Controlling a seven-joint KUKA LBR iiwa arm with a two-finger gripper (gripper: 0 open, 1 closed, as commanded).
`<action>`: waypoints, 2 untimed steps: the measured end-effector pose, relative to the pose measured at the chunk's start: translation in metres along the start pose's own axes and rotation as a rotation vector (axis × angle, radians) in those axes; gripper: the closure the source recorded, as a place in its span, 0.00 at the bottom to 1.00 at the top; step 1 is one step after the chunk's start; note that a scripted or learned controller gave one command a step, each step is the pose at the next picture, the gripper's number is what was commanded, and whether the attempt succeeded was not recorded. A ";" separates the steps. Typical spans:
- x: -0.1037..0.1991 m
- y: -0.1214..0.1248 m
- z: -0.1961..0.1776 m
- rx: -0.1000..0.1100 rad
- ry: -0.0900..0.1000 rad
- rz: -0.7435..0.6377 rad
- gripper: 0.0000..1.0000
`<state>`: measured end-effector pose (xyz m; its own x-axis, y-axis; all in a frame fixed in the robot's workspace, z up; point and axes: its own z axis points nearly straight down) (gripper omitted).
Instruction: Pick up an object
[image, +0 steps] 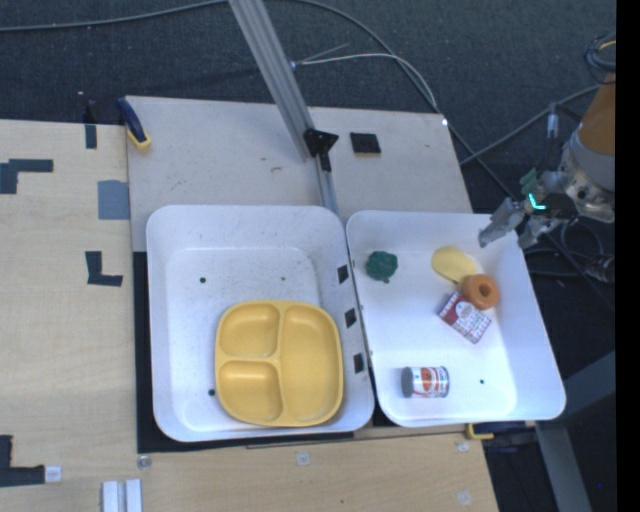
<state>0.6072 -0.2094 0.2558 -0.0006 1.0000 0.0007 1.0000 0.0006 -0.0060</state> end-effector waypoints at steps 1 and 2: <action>0.000 0.001 -0.002 -0.005 -0.001 -0.001 0.00; 0.001 0.003 0.041 -0.001 -0.001 -0.001 0.00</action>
<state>0.6099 -0.2083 0.2146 -0.0015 1.0000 -0.0007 1.0000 0.0015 -0.0049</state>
